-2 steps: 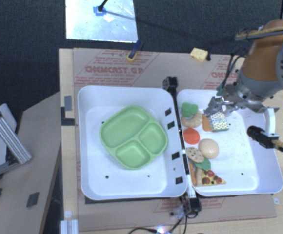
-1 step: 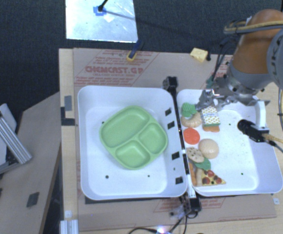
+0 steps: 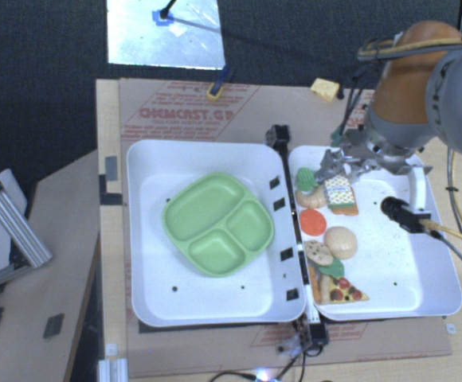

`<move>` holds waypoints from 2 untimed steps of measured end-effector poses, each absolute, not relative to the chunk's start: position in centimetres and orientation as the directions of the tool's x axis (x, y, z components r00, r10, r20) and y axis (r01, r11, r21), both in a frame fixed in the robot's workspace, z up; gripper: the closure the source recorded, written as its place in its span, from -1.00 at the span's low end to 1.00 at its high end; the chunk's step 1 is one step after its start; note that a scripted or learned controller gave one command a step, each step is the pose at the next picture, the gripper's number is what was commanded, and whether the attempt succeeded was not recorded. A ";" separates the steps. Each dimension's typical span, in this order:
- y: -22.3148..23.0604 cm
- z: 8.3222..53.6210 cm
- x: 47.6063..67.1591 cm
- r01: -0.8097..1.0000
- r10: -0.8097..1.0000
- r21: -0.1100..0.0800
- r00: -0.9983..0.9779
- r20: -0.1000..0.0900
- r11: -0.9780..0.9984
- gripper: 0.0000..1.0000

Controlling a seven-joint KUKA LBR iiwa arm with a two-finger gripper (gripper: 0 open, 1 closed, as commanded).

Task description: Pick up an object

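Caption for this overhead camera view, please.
Gripper poised over toy food in the right bin; green divided plate in the left bin.

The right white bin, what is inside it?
The right white bin holds toy food along its left side: a red round slice, a beige bun, a pizza wedge. The grey arm's gripper covers whatever lies beneath it.

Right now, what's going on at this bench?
The arm reaches in from the right, and its gripper sits low over the top-left corner of the right bin, just above the toy waffle and a green toy. Nothing is visibly between its fingers. More toy food lies along that bin's left side, including a pizza slice. The left bin holds a green divided plate.
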State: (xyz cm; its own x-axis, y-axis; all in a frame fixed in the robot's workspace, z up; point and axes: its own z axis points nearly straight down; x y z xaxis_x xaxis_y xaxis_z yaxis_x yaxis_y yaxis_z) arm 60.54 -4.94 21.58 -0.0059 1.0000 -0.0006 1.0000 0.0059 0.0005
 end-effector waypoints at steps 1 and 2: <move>-6.0 22.8 60.3 1.000 1.000 0.002 -0.001 -0.001 0.001 1.00; -4.3 23.2 60.3 1.000 1.000 0.002 -0.006 0.001 0.006 1.00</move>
